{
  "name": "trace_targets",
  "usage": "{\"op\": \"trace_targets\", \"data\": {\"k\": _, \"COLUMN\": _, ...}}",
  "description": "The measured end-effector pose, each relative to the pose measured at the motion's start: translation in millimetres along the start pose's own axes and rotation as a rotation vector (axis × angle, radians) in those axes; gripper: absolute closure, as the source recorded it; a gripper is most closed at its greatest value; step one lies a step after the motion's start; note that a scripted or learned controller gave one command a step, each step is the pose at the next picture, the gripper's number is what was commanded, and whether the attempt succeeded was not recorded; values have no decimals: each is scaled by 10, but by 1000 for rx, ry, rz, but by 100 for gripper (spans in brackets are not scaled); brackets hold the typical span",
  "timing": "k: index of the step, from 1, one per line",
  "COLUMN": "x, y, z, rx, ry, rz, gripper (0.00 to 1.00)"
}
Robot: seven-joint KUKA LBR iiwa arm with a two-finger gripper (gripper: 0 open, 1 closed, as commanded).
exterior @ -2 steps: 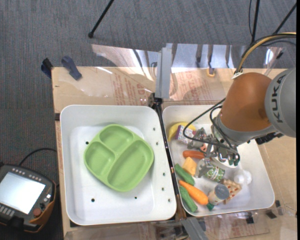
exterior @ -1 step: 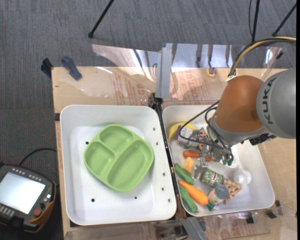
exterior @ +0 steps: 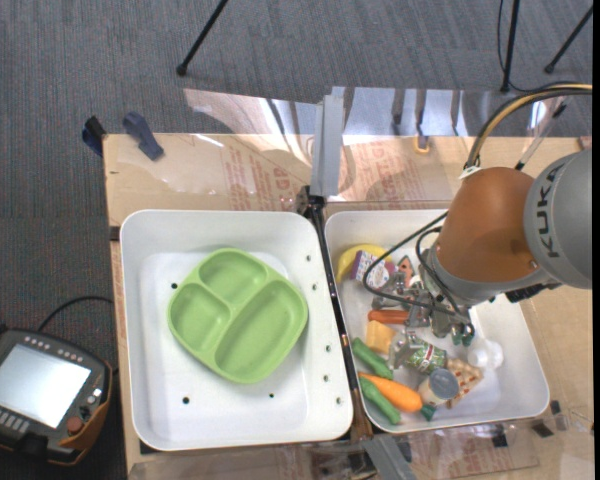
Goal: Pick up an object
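the right bin (exterior: pixel 528 368) is crowded: carrot (exterior: pixel 393 393), green pods (exterior: pixel 372 356), small jar (exterior: pixel 442 383) and other bits lie packed together, perhaps touching. the arm (exterior: pixel 500 233) overhangs them. around the green plate (exterior: pixel 238 313), the left bin's (exterior: pixel 145 368) floor lies open.

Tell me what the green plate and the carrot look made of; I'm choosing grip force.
Green plate: likely hard plastic, smooth, even colour, moulded compartments. Carrot: probably a plastic toy, uniform orange with slight sheen, though rubber is possible.
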State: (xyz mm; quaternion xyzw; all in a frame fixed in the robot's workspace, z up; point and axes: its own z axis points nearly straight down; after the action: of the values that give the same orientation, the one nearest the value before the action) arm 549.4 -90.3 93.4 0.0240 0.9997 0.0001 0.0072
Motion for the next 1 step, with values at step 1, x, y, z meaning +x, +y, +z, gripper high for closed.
{"op": "trace_targets", "data": {"k": 1, "x": -675, "y": 100, "z": 13, "rx": 2, "ry": 12, "rz": 121, "gripper": 0}}
